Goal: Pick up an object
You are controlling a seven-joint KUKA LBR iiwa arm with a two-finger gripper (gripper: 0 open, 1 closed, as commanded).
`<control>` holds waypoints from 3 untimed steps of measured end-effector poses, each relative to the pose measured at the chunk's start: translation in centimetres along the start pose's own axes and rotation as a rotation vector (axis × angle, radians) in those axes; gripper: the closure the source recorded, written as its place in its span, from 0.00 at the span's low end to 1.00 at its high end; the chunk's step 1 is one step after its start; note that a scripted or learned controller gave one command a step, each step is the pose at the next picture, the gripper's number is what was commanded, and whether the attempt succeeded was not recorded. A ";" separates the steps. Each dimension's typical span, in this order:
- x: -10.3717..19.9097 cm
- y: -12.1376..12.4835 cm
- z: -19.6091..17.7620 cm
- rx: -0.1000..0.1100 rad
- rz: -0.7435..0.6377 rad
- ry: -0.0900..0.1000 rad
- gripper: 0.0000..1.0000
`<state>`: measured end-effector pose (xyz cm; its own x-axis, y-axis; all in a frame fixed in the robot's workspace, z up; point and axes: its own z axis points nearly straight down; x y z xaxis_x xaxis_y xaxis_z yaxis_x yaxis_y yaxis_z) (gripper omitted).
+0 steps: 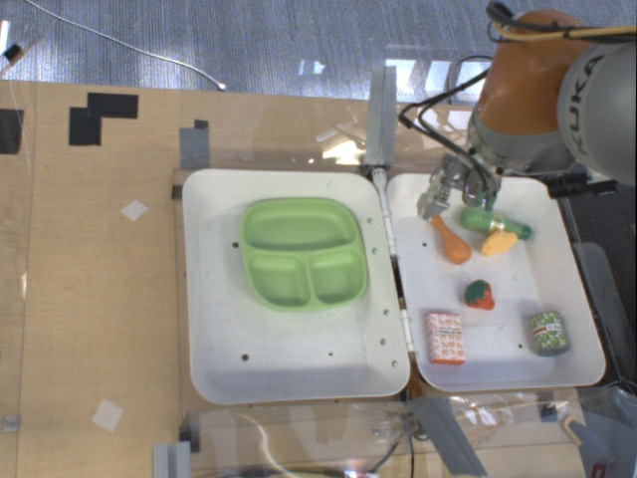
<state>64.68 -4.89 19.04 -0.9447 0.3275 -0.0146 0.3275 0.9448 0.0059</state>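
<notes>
Letters "KUKA" are partly readable on the arm. Gripper hangs over the right bin; whether it is wide or narrow, I cannot tell. One green tray lies in the left bin.

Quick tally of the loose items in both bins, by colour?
Green: 3, divided tray, can, corn husk end
Orange: 1, carrot
Yellow: 1, corn tip piece
Red: 1, strawberry
Pink and white: 1, carton
Total: 7
</notes>
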 end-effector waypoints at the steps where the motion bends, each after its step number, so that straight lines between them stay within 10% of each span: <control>1: 4.3 5.4 0.4 0.003 0.252 0.008 1.00; 2: 10.3 6.5 0.3 0.005 0.445 0.010 1.00; 3: 13.3 12.5 0.1 0.005 0.577 0.010 1.00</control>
<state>56.23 11.32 18.77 -0.6136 0.7896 -0.0012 0.7896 0.6136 0.0057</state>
